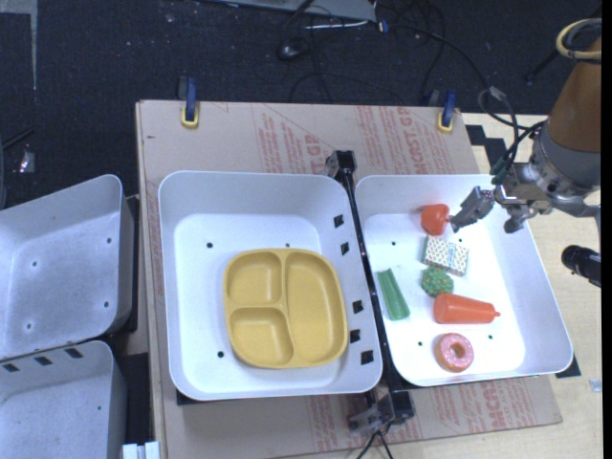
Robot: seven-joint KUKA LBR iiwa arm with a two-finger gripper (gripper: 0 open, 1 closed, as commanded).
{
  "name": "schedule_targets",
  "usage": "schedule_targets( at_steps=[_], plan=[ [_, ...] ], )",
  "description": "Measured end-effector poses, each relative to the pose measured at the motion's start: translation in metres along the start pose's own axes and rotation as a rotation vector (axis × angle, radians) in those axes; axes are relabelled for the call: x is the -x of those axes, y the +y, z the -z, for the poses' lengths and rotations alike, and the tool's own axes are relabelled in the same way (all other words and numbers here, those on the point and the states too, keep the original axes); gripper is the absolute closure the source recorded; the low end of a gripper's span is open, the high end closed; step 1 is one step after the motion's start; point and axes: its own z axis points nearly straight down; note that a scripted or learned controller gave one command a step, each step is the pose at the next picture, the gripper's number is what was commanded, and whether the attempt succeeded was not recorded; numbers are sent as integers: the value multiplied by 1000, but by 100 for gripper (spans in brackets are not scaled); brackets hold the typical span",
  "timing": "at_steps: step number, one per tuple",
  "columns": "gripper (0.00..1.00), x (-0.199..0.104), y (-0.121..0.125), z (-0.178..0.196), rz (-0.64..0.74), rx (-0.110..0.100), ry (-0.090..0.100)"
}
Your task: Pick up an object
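Gripper (498, 208) hangs with jaws spread and nothing between them over the right bin's (545, 285) far right edge. Near that bin's far edge lies a small red object (434, 218), just beside one fingertip; contact cannot be judged.

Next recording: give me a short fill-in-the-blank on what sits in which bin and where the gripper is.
1. The yellow divided plate lies in the ____ bin.
2. The plate has ____ compartments.
3. The pink donut lies in the right bin, nearest its ____ edge.
4. The gripper hovers over the ____ bin, near the small red item.

Missing words: left; three; front; right
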Motion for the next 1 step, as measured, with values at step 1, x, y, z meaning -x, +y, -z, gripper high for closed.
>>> schedule_targets(
  at_steps=[1],
  plan=[
    [0, 1, 10, -54, -1, -4, 1]
  ],
)
